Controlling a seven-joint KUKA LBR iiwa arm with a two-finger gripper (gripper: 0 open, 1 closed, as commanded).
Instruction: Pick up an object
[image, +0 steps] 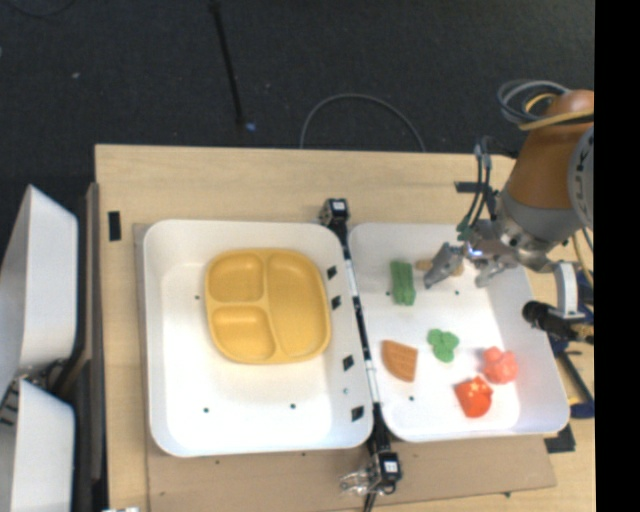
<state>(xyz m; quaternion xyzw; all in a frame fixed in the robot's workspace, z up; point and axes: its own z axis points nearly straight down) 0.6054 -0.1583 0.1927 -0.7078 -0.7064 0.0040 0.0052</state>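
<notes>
Just left of the spread jaws lies a green block.

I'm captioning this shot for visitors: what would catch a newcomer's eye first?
The yellow divided tray sits alone in the left bin. In the right bin lie small toy foods: a green piece, an orange wedge and a red piece. The gripper hangs above that bin's far end.

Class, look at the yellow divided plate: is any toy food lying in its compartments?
No. The yellow divided plate sits bare in the left bin, while the toy foods lie in the right bin.
</notes>
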